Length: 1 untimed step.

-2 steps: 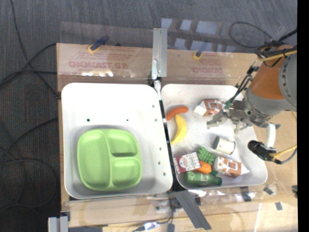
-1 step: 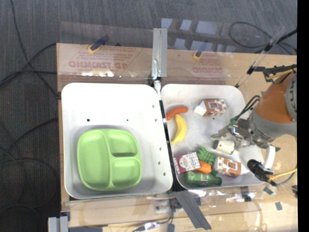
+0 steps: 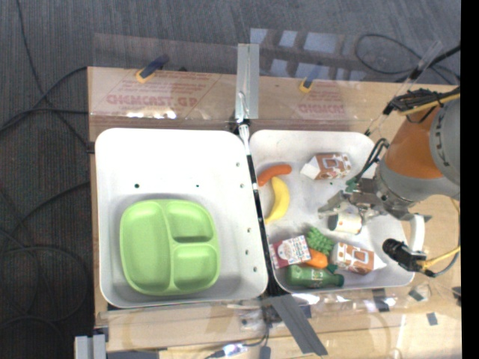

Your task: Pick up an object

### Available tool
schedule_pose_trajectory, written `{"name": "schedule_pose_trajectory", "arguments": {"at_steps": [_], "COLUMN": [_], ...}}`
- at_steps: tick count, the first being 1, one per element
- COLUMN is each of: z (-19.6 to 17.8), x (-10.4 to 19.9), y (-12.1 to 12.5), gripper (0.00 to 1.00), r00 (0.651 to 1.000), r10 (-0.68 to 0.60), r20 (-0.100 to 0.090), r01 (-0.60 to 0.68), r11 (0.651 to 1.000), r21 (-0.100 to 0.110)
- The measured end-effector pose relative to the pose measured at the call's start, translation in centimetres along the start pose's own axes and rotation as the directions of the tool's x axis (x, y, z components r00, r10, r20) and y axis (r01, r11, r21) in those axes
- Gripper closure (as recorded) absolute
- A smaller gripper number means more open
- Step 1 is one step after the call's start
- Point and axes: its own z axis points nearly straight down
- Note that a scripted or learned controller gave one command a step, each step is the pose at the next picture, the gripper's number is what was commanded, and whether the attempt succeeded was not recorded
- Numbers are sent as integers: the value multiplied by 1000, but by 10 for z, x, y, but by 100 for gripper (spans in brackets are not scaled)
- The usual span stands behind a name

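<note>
White plastic forms both bins. We note a green divided plate (image 3: 171, 244) in the left bin (image 3: 112, 155). The gripper (image 3: 350, 209) sits low near the right bin's (image 3: 299, 142) right edge, over a small white cup (image 3: 348, 223); we cannot tell its grip state. A banana (image 3: 278, 199) lies near the left wall, and 2 cartons (image 3: 290, 251) (image 3: 354, 257) lie along the front edge.
</note>
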Motion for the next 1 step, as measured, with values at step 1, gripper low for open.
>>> {"name": "schedule_pose_trajectory", "arguments": {"at_steps": [1], "z": [-7], "x": [2], "y": [-2], "gripper": [100], "r00": [1000], "r10": [-1], "r20": [-3], "r01": [1], "r11": [1000], "r21": [6]}}
